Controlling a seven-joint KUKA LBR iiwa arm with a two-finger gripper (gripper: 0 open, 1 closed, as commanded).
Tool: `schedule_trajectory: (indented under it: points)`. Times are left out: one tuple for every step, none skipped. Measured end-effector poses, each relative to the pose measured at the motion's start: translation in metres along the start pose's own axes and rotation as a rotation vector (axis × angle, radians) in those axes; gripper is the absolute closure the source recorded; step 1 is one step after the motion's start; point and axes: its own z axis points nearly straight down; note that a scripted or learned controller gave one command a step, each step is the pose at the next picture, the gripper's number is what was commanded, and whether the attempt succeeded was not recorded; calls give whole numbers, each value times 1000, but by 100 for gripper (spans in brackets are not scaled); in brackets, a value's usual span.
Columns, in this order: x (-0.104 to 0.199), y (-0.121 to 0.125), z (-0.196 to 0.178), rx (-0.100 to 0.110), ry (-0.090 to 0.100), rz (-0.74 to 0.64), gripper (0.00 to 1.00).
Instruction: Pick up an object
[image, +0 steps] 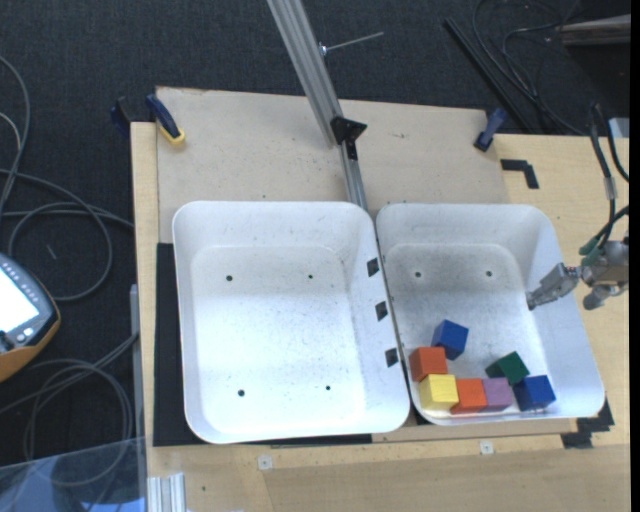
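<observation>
Two white bins sit side by side on the bench (260, 130). The left bin (200, 300) has only dark specks and a few small holes on its floor. The right bin (545, 250) holds all the blocks, bunched at its near edge. A blue block (451, 337) lies a little apart toward the middle, tilted on its corner. Just below it sits an orange block (429, 360), touching a yellow block (437, 389) at the front rim. To the right along that rim come a second orange block (470, 394), a purple block (498, 392) and another blue block (537, 391), each against the next. A green block (511, 367) rests just behind the purple and blue ones. The claw (548, 288) reaches in from the right, over the right bin's far-side wall, well apart from the blocks and grasping none of them; whether it is released or clenched cannot be told from this angle. A metal pole (315, 85) slants across the bench toward the gap between the bins, and cables (60, 220) trail on the dark floor at left.
</observation>
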Motion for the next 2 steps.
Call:
schedule_trajectory:
  points:
    - [19,2,-91,-10,-3,-3,0]
    - [-32,28,19,9,2,3,0]
